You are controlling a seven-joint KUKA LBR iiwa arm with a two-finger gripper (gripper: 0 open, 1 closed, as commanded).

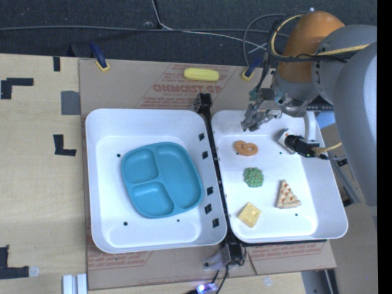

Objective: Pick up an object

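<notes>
Four small toy foods in right white bin (318,225): brown pretzel (245,147) near far edge, green broccoli (253,177), pizza slice (286,195), yellow cheese (249,214). Gripper (252,122) hangs above the bin's far-left corner; finger state unclear, nothing visibly held. Pretzel probably light, rigid; pinch across its width.

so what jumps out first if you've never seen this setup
The blue tray in the left bin stands out most, bright against the white. Next comes the grey arm with its orange band, reaching in from the right with the gripper over the right bin's far corner. Below it lie a pretzel, broccoli, pizza slice and cheese.
</notes>
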